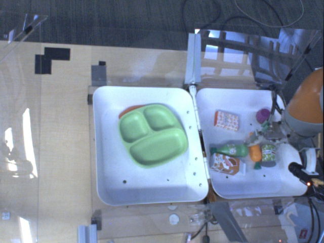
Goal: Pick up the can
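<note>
Gripper (267, 131) over right bin (238, 186), open or closed: cannot tell; can (268, 155) upright at 6 o'clock of gripper, close; orange item (256, 153) touching can at 9; green bottle (230, 150) further at 9; green tray (152, 134) in left bin (109, 181).

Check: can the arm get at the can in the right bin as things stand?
Probably yes. The can stands upright near the right bin's right side, close under the arm, top uncovered. The orange item touches its left side and the green bottle lies just beyond, so a side approach looks tight.
</note>
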`<state>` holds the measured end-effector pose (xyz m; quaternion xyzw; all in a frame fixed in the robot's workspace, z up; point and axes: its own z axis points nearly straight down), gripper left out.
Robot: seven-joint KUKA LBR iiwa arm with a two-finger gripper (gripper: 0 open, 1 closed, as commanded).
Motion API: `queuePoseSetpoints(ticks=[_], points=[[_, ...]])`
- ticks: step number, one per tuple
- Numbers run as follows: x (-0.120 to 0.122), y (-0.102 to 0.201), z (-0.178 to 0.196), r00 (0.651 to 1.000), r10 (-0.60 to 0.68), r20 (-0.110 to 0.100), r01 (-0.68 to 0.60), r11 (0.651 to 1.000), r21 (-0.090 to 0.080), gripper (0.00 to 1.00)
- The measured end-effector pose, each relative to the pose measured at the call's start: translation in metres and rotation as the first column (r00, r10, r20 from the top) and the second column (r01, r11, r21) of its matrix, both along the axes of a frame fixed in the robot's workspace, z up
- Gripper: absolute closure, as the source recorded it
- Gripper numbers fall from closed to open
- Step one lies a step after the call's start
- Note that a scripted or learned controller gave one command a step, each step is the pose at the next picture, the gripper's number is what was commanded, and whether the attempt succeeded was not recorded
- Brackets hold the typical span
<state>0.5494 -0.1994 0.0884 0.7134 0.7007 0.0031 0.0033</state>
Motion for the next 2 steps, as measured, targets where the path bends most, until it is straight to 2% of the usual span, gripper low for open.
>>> queuePoseSetpoints(ticks=[1,2], points=[[-0.015,-0.001,0.000,1.000,0.018,0.003,-0.018,1.000,-0.001,0.00],[-0.039,0.000,0.001,0.998,-0.068,0.005,0.068,0.998,0.006,0.00]])
